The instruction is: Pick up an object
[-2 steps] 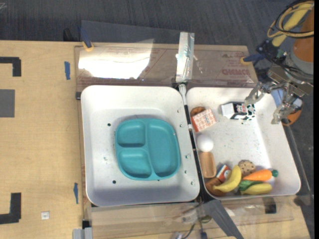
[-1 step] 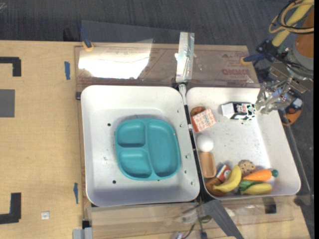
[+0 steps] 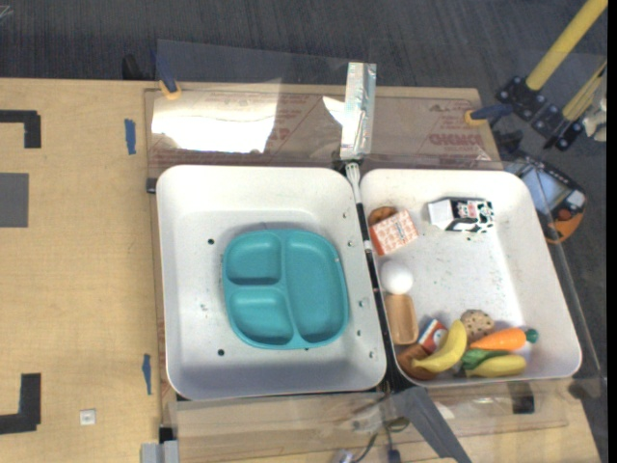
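Observation:
The right bin holds several toy foods. A small white carton with black print lies near its back wall. Against the left wall sit an orange-pink box, a white egg and a hot-dog bun. In the front corner a yellow banana, a cookie, an orange carrot, a second yellow piece and a small red-and-white item are piled together.
The left bin holds a teal divided plate. A clear plastic shield stands behind both bins. Yellow-handled clamps sit at the upper right, off the bench.

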Robot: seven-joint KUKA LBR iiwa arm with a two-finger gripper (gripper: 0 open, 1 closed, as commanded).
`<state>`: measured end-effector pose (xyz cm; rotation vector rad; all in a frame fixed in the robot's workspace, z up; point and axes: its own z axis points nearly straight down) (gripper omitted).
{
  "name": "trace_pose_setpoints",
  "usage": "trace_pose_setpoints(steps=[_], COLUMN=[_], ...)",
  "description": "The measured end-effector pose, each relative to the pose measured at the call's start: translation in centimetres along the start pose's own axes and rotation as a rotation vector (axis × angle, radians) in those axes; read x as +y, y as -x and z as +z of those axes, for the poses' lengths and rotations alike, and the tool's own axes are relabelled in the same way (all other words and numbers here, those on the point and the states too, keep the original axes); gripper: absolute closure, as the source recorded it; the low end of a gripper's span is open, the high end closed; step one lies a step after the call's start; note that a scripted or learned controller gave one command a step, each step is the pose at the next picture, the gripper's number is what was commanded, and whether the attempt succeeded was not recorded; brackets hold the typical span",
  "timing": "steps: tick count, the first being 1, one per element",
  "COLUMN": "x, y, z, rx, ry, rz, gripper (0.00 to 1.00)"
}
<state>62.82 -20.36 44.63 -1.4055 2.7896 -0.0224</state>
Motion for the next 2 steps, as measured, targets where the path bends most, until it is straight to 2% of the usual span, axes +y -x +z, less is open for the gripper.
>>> trace_pose_setpoints(steps=[1,2], x=[3.08,2.85], y=[-0.77,-0.71], z=[23.54,22.98], rx=[0.004,0.002], ry=[0.029,0.018], rz=[-0.286,-0.286], gripper=[1.00,0.00])
